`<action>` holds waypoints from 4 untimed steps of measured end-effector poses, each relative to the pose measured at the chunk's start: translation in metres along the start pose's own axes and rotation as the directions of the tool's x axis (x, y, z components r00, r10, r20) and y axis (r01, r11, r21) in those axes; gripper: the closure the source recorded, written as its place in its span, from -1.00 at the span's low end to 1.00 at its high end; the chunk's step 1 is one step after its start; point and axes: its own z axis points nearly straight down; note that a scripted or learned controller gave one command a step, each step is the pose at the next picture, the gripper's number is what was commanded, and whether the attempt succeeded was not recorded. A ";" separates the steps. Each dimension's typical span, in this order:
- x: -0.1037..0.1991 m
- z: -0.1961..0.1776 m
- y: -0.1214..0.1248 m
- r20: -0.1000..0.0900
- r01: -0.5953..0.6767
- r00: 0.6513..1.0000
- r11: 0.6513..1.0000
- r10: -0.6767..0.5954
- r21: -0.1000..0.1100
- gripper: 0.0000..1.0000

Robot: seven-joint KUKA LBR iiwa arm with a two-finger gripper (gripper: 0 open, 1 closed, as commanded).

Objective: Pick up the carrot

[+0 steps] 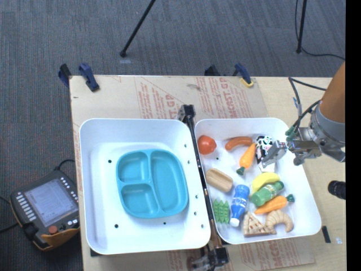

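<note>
An orange carrot [247,156] with a small green tip lies tilted in the far half of the right bin [299,219]. A second orange carrot [273,204], green-topped, lies nearer, pointing left, beside a green bottle [267,193].

The KUKA arm [333,114] shows a grey wrist section beneath an orange band at its three-o'clock edge. Thin dark cables loop beside it, and the metallic two-finger gripper [276,153] carries small green fittings.
</note>
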 end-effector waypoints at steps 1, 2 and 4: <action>0.024 0.143 0.047 -0.001 -0.007 1.000 1.000 0.007 0.004 -1.00; 0.012 0.178 0.089 0.000 0.045 0.999 0.999 -0.045 -0.001 -1.00; 0.075 0.020 0.070 0.000 -0.298 0.954 0.954 0.298 -0.003 1.00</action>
